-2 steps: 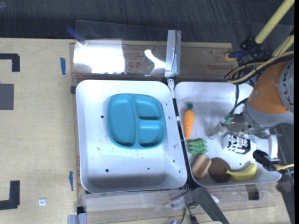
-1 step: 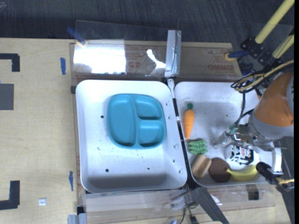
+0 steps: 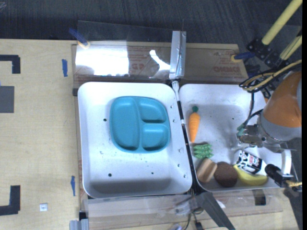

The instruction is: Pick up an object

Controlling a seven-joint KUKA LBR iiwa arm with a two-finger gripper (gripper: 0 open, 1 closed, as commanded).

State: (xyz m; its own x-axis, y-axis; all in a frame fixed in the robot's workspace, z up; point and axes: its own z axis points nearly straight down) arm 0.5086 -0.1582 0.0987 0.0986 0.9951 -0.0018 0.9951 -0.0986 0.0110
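The right bin (image 3: 216, 110) holds several toy foods. An orange carrot (image 3: 194, 124) with a green top lies near its left wall, and a green leafy piece (image 3: 202, 150) lies just below it. Along the front wall sit a tan bread-like piece (image 3: 206, 169), a dark brown round piece (image 3: 225, 174) and a yellow banana (image 3: 252, 178). A black-and-white patterned item (image 3: 248, 161) rests above the banana. My gripper (image 3: 247, 139) hangs over the bin's right side, just above that patterned item, with nothing seen held.
The left bin (image 3: 91, 128) holds a blue divided plate (image 3: 140, 123). A clear wall and a metal post (image 3: 177, 54) stand behind the bins. Yellow cables (image 3: 259, 80) loop beside the arm at the right.
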